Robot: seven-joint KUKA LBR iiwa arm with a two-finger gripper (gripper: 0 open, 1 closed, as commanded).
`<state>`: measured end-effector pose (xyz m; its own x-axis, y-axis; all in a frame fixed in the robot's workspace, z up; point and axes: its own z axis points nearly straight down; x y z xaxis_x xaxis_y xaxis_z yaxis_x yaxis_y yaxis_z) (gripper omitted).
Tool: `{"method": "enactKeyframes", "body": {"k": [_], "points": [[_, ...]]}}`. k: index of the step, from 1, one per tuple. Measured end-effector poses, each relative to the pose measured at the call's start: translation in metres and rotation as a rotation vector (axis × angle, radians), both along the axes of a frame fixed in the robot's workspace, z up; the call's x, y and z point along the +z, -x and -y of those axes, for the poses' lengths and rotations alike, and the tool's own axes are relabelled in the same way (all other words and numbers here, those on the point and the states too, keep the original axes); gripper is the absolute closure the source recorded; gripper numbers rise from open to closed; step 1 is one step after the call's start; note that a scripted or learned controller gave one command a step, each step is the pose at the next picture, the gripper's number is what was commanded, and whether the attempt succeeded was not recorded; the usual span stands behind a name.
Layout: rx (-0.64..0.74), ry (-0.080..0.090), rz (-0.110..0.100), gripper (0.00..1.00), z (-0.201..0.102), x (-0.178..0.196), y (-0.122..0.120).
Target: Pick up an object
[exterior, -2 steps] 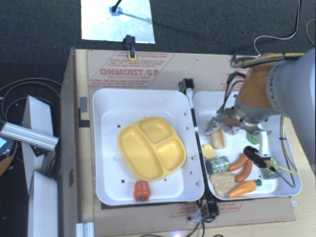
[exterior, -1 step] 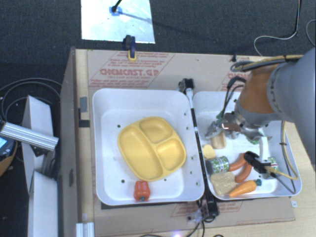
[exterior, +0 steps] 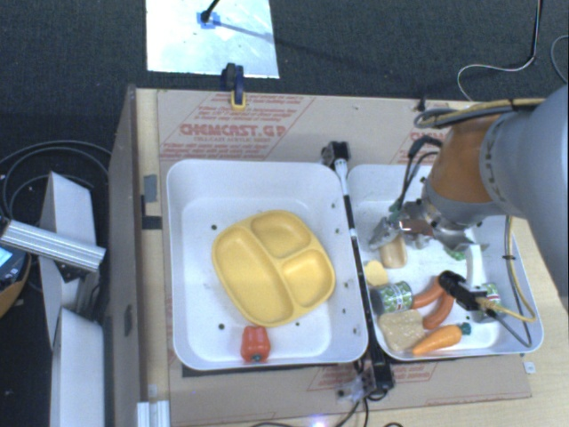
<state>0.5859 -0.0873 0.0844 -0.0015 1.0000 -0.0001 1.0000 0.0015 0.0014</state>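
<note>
Nearest the lens, a red pepper (exterior: 255,344) lies in the left bin (exterior: 191,194), just below a yellow divided plate (exterior: 272,266). Across the divider, the right bin (exterior: 524,305) holds two carrots (exterior: 436,339), a sausage (exterior: 428,294), a small can (exterior: 393,296), a slice of bread (exterior: 399,329) and a beige block (exterior: 393,251). Over that bin's upper half, the tool (exterior: 397,227) hangs low above the beige block; I cannot tell its opening. Both bins sit on the cardboard-covered worktop (exterior: 267,124).
</note>
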Motion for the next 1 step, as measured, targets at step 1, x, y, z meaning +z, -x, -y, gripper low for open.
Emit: {"method": "enactKeyframes", "body": {"k": [1], "points": [[0.000,0.000,0.001,1.00,-0.0001,0.0102,-0.0006]]}}
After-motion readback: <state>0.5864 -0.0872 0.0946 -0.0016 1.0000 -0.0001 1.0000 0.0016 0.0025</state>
